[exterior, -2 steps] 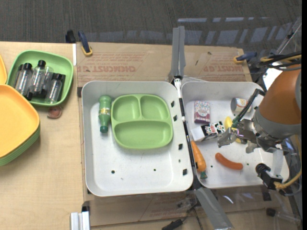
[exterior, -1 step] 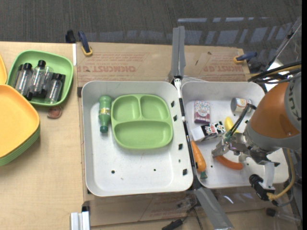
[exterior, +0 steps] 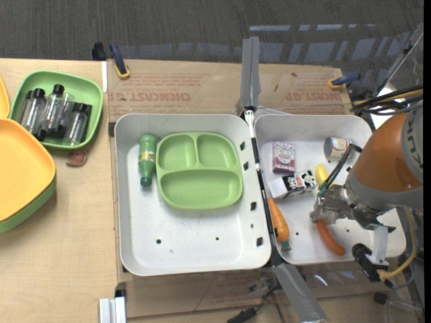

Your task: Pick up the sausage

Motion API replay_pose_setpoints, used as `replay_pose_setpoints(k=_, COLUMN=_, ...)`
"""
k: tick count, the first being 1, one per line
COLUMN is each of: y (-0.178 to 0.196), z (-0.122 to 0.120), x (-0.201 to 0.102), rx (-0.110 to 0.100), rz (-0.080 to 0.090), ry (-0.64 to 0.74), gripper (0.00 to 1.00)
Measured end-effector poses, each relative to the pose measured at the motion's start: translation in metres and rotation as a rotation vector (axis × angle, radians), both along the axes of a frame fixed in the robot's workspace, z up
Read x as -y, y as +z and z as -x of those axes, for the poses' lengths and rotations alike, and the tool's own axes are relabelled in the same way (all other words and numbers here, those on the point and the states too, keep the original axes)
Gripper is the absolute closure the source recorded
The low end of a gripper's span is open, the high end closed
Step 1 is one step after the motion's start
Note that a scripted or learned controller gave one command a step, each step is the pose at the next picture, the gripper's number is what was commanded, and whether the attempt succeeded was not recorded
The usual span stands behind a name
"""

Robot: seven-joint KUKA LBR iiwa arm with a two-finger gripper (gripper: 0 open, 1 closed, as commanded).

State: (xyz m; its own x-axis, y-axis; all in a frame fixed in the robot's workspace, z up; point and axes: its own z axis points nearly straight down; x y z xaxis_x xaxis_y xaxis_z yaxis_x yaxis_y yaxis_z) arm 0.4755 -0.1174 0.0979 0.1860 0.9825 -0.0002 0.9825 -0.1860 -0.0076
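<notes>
The sausage (exterior: 330, 239), a short red-orange link, lies in the right bin (exterior: 306, 128) toward its near right part, slanting from upper left to lower right on the white floor. The tool (exterior: 324, 214) hangs right above the sausage's upper end, at or very near touching it, with the grey wrist and orange band of the arm bulking in from the right; whether it is open or closed I cannot tell, since the wrist hides the tips, and nothing shows the sausage as gripped. To do this step well, I judge that the grip should be centred on the middle of the link, not on its upper end, so the tool would want to shift a little down and to the right along the sausage before closing. The closing direction ought to run across the link's short width, which means turning the wrist to match its slant. The sausage is round and probably smooth, so a grip at one end could let it swing or squirt out. The carrot (exterior: 279, 221) lies near on the left against the bin's dividing wall, and the yellow item (exterior: 322, 175) and the black-and-white box (exterior: 298, 182) sit just above; all are apart from the sausage, so a straight descent should disturb none.
</notes>
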Motion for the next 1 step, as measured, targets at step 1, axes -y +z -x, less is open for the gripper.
replay_pose_setpoints(k=1, y=0.0956, z=-0.0956, x=-0.0202, rx=0.005, rz=0.002, ry=0.194, gripper=1.0)
